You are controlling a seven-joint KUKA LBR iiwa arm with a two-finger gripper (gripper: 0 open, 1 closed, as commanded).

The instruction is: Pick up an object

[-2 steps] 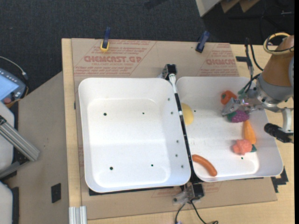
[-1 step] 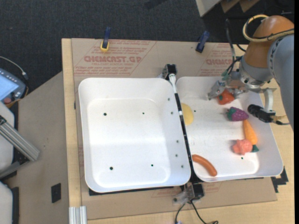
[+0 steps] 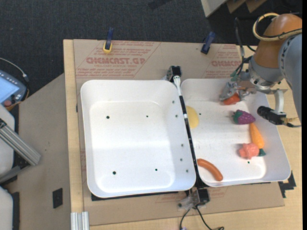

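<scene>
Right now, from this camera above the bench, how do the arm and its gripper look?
The arm is grey and rounded, with a wide orange band above the wrist. A yellowish cable loops over that band, and thin dark cables run down beside it. The gripper is small, of grey metal, below a round grey wrist flange. I can read no markings on them.

dark carpet floor (image 3: 72, 13) around a tan bench (image 3: 48, 128); brown cardboard sheet (image 3: 144, 56) on the bench, blue clamp (image 3: 208, 42) and yellow-blue clamp (image 3: 108, 41) at the sheet's far edge.

Brown cardboard sheet (image 3: 139, 56) under bins; blue clamps (image 3: 109, 35) at far edge.
</scene>
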